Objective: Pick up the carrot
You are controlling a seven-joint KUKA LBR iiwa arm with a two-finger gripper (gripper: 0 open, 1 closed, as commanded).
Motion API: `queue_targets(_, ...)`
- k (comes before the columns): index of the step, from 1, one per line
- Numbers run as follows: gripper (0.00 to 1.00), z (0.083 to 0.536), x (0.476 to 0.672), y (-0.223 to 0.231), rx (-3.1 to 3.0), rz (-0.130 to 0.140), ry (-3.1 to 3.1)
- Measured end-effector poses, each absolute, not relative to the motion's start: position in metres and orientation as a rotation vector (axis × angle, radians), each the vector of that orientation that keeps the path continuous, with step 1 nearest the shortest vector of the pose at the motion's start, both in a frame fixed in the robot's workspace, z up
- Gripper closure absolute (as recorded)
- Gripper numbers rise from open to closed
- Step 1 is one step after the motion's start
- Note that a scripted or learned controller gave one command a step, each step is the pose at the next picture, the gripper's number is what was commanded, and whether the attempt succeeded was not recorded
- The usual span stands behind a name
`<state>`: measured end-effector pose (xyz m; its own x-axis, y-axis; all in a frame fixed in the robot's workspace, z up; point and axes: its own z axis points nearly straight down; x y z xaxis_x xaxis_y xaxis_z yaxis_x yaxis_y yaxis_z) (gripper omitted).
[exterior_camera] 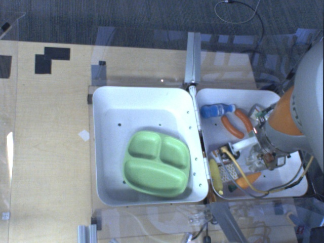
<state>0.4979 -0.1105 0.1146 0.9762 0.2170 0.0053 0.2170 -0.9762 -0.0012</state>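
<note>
Overhead, the worktop [50, 135] of pale wood carries two shallow white bins side by side, separated by a metal divider rail [191, 59]. The left bin [109, 110] holds a single green compartmented tray [158, 162], which lies slightly tilted toward the bin's lower right with its three recesses facing up. The right bin [263, 97] is cluttered with small items and is partly covered by the arm [309, 100], a grey body with an orange band that enters from the right edge. Below the orange band the end effector [260, 158] reaches down into the middle of the right bin among cables and clear parts; whether its fingers are open or closed cannot be told, since the wrist and wiring hide them.

Within the right bin, a blue and white bottle [217, 110] lies on its side near the upper left corner. Just below and to its right lies a sausage-like orange-red item [232, 127], with a second similar piece [243, 119] close beside it. A yellow elongated object [215, 174] rests along the bin's left wall near the lower corner. The carrot [249, 179], seen as a small orange wedge, lies near the lower edge of the right bin, just below the end effector and partly crossed by a yellow cable [238, 168]; contact between the two cannot be judged.

On the worktop's upper left sit black markers [50, 58].
</note>
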Motion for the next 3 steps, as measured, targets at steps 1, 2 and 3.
queue_targets(1,1.0,0.185,0.488,-0.06,-3.124,-0.005,-0.325)
queue_targets(2,1.0,0.198,0.512,0.003,-3.124,-0.004,-0.326)
queue_targets(3,1.0,0.201,0.504,0.058,-3.027,-0.002,-0.837)
